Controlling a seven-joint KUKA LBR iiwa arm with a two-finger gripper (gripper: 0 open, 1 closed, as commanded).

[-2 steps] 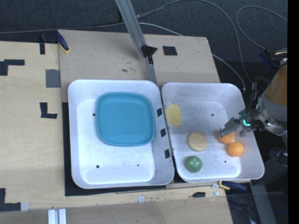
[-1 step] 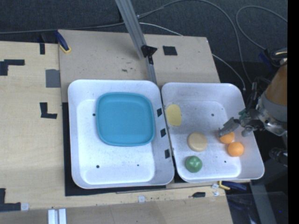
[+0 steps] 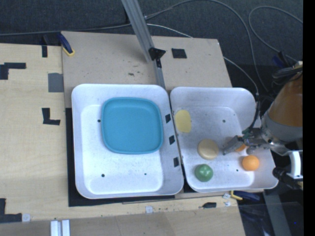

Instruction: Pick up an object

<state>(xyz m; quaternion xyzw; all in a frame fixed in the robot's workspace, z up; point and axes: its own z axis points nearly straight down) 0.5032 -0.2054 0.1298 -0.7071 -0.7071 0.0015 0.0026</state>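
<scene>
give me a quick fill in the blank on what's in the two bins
The blue plate lies in the ____ bin.
The green ball lies in the ____ bin.
Beside the tool, near the right bin's front edge, lies a ball coloured ____.

Missing words: left; right; orange

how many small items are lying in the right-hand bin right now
4: pale yellow flat piece upper left, round beige lump centre, green ball below it, orange ball right; the arm may hide more.

The plate (image 3: 132,125) is light blue. Both bins (image 3: 86,132) are white with dark specks. One ball (image 3: 250,162) is orange, another (image 3: 203,172) green.
</scene>
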